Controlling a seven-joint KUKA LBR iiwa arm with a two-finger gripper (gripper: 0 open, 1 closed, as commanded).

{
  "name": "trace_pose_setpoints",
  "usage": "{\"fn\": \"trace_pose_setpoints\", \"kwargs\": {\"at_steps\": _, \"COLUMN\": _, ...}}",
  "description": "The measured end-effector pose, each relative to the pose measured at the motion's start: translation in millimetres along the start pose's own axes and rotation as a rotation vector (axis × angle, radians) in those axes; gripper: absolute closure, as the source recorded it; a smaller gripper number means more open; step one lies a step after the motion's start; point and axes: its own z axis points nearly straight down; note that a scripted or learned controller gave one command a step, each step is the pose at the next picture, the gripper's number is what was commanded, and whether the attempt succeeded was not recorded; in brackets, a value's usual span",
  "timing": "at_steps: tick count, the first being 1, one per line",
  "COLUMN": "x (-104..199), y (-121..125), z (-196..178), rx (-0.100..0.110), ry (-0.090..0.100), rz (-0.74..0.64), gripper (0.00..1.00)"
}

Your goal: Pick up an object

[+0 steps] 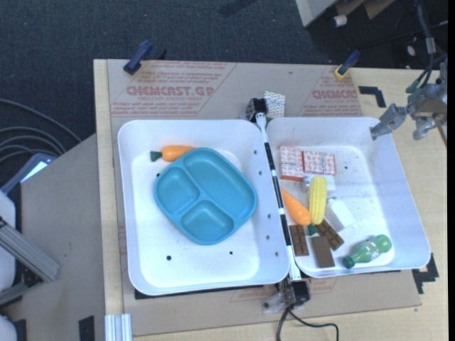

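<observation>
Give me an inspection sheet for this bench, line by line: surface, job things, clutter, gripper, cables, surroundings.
Surface: brown bench bearing left bin and right bin.
Job's things: left bin holds blue tray and a carrot; right bin holds corn, second carrot, red-and-white packets, brown bars, green bottle.
Clutter: blue clamp and yellow clamp on the bench's far edge.
Gripper: gripper above the right bin's far right corner, nothing seen in it.
Cables: grey cables at left; black cable at the near edge.
Surroundings: dark carpet.
</observation>
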Motion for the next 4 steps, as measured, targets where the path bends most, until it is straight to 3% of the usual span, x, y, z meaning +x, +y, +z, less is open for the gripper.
{"fn": "trace_pose_setpoints", "kwargs": {"at_steps": 1, "x": 60, "y": -6, "z": 120, "rx": 0.001, "ry": 0.0, "rz": -0.001, "gripper": 0.0}}
{"fn": "trace_pose_setpoints", "kwargs": {"at_steps": 2, "x": 89, "y": -59, "z": 198, "rx": -0.005, "ry": -0.004, "rz": 0.003, "gripper": 0.0}}
{"fn": "trace_pose_setpoints", "kwargs": {"at_steps": 3, "x": 90, "y": -59, "z": 189, "rx": -0.005, "ry": -0.003, "rz": 0.002, "gripper": 1.0}}
{"fn": "trace_pose_setpoints", "kwargs": {"at_steps": 4, "x": 90, "y": -59, "z": 189, "rx": -0.005, "ry": -0.002, "rz": 0.002, "gripper": 0.0}}
